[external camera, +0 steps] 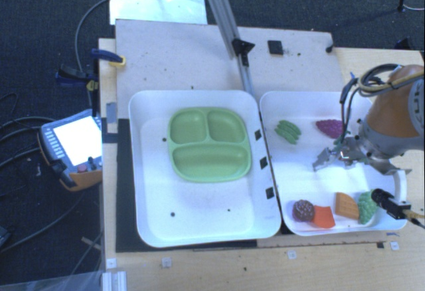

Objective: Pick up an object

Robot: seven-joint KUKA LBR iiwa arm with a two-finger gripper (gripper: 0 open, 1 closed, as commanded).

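robot lab – teach pendant (72, 149), cables (86, 17)

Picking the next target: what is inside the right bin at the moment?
The right bin holds a green pod, a purple piece, a dark red berry, an orange piece, a tan piece and a green floret. The arm covers its right side.

Single fixed cam, mounted above the bench (219, 50), looking down at a slant. Both white bins sit mid-frame: left bin (149, 216) with the green tray (210, 145), right bin (292, 103) beside it, touching along the middle. Far edge of the bench is at top of frame, near edge at bottom. Standoff is moderate: whole bench fits, plus dark floor (46, 17) with cables on the left and far side. Arm (395, 117) enters from the right.
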